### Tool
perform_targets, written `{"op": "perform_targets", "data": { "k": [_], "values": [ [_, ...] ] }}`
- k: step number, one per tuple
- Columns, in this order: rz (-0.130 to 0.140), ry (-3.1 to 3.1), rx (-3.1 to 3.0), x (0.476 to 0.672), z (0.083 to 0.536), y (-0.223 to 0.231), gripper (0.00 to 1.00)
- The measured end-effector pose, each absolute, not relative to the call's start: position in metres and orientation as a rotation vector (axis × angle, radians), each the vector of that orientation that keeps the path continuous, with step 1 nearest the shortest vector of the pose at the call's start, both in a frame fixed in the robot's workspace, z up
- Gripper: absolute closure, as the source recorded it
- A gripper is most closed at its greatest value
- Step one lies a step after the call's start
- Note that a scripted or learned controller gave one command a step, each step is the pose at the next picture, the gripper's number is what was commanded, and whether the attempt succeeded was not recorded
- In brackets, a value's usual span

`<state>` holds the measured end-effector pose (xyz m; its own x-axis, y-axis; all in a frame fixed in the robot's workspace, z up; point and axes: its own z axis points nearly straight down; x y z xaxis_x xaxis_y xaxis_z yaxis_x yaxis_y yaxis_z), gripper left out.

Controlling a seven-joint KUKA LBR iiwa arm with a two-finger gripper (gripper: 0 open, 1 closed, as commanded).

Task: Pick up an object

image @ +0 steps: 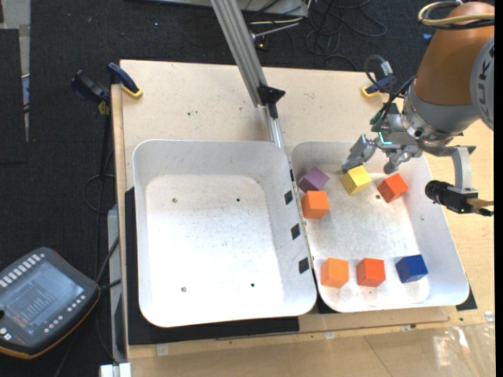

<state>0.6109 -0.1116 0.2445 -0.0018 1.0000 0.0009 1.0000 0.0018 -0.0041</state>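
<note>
**Visitor:** Looking down at the bench, what would I find?

**Onlooker:** Two white bins side by side. The left bin point(206, 230) has no blocks in it. The right bin point(437, 246) holds seven blocks. Along its far end sit a purple block point(313, 179), a yellow block point(356, 179) and a red block point(392, 187). An orange block point(315, 203) lies just in front of the purple one, apparently touching it. Along the near edge sit another orange block point(335, 272), a red-orange block point(371, 272) and a blue block point(411, 268).

**Visitor:** Where is the arm?

**Onlooker:** It reaches in from the right. The gripper point(374, 155) hangs over the far end of the right bin, fingers spread apart and holding nothing. One fingertip is right by the yellow block's far edge; the other points toward the red block.

**Visitor:** What might go wrong?

**Onlooker:** My guess is the yellow block is the target, but the fingers look centred on the gap between yellow and red. Closing there could catch only a corner and flick the block away, or shut on air. The yellow block also sits turned at an angle, so the fingers may meet its corners rather than flat faces and slip off. The bin's far wall is near too, and a fingertip could jam against it.
</note>
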Motion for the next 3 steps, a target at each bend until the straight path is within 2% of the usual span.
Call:
{"op": "perform_targets", "data": {
  "k": [1, 3],
  "values": [
    [0.000, -2.223, -2.220, 0.612, 0.247, -0.112, 0.00],
    [0.005, -2.218, -2.220, 0.609, 0.159, -0.111, 0.00]
  ]
}}
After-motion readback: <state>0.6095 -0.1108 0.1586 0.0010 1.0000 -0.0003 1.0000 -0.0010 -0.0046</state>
